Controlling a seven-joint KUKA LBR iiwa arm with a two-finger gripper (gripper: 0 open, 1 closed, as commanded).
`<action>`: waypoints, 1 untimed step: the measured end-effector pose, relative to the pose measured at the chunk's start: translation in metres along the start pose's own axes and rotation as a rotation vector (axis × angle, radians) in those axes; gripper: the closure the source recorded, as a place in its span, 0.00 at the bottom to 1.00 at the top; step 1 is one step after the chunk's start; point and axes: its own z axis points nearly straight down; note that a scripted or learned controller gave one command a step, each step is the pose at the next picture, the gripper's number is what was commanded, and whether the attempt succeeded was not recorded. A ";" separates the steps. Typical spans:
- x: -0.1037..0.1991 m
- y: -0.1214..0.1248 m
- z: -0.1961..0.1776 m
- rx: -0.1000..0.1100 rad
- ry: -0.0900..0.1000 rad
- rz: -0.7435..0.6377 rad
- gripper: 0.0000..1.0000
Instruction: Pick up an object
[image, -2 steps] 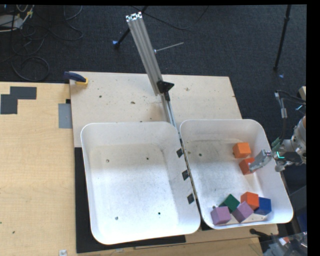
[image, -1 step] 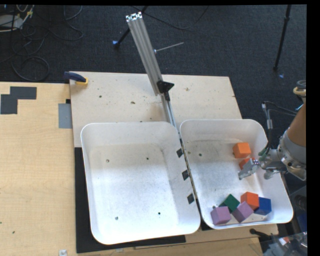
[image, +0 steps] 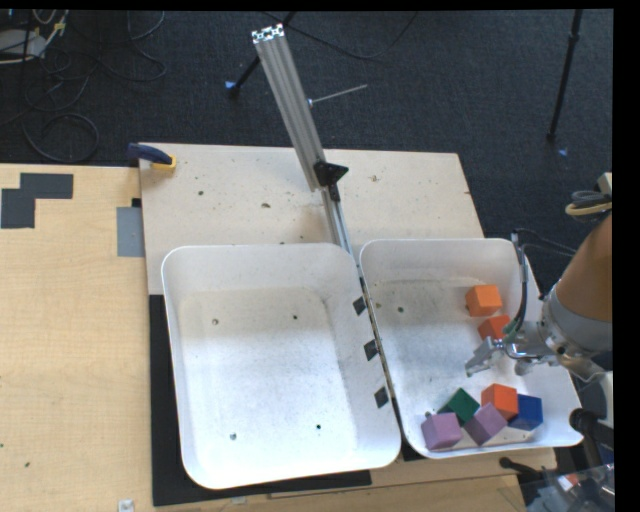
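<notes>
Camera view, claw (image: 484, 358) fingers apart, holding nothing, orange cube (image: 492, 327) just beside its upper finger

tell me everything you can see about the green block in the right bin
The green block is a small dark green cube, matte, probably foam or painted wood. It sits tilted, one corner toward the camera, on the floor of the right bin near its front edge. It heads a cluster: a purple block lies just in front of it, seemingly touching, and another purple block lies to its right. The gripper hangs above and behind it, apart from it.
</notes>
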 end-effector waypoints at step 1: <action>0.000 0.001 0.047 -0.008 -0.001 0.001 0.00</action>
